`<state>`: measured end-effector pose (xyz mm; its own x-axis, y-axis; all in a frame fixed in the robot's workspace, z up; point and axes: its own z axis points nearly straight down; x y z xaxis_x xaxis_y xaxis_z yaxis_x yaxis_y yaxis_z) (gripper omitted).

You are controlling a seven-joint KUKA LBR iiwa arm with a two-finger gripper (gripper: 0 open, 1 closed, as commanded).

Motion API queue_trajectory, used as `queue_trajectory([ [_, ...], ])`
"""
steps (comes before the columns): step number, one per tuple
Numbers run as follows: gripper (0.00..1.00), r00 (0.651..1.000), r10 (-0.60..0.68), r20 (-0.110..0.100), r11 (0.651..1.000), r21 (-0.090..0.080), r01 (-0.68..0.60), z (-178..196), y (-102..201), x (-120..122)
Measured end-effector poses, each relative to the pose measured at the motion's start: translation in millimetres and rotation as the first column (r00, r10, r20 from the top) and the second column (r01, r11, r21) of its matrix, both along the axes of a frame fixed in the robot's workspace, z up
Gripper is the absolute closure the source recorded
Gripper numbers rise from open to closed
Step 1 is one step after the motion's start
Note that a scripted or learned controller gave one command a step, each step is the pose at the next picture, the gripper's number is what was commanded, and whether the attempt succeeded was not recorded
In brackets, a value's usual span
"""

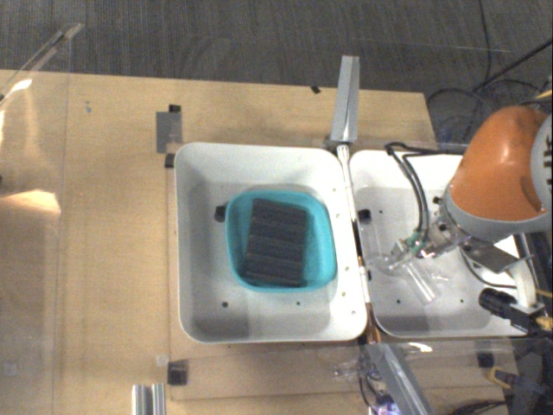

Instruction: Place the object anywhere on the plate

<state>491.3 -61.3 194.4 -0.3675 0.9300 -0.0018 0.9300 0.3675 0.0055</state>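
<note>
Over the right bin (449,322), near its left-middle floor, the gripper (413,262) hangs below the arm (505,171), whose orange band fills the bin's upper right part. Its clear fingers are hard to make out against the white floor, so I cannot tell how they stand, and nothing is visibly caught there. Black cables (415,188) loop down from the bin's top edge to the wrist.

No brand, label or writing can be read anywhere on the arm, the bins or the bench.

Left of the gripper, across the wall where the two bins meet, lies the left bin (194,232). A teal plate (321,249) rests in its middle, a little nearer the right wall than the left. On the plate lies the object (276,242), a dark ribbed block, its long side running from the bin's far edge toward the near edge and leaning slightly. It is well apart from the gripper, in the other bin, and sits fully within the plate's rim.

Both bins stand on the bench (86,275), close to its right edge, with a grey metal bar (346,98) rising from the far end of their shared wall.
</note>
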Motion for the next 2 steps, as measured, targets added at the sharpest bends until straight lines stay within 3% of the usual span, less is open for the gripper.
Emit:
queue_trajectory([
  [1,1.0,0.969,0.248,0.002,0.969,-0.001,-0.248,-9.0,82.1,30.7],
  [2,0.0,0.969,0.248,0.002,0.969,-0.001,-0.248,-8.9,81.7,30.7],
])
